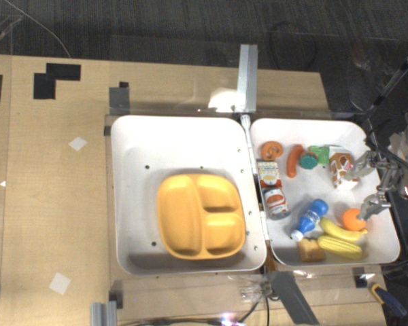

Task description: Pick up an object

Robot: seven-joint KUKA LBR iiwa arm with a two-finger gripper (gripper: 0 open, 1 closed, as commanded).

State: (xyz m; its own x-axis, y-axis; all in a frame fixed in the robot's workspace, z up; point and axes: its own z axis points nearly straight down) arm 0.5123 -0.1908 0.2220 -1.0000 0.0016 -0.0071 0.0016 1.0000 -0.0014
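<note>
The right bin (326,129) holds several small items. Among them are an orange ring (271,149), a red sausage (294,160), a green toy (317,157), a brown-and-white piece (340,169), a ketchup bottle (268,175), a can (277,203), a blue bottle (309,217), an orange fruit (353,219), bananas (340,240) and a brown block (311,250). My gripper (370,184) hangs over the bin's right side, open. One finger is beside the brown-and-white piece and the other beside the orange fruit. Only bare bin floor shows between them.
A yellow divided plate (200,214) lies in the left bin (136,182). A metal post (248,80) rises behind the wall between the bins. The arm comes in over the right bin's right rim.
</note>
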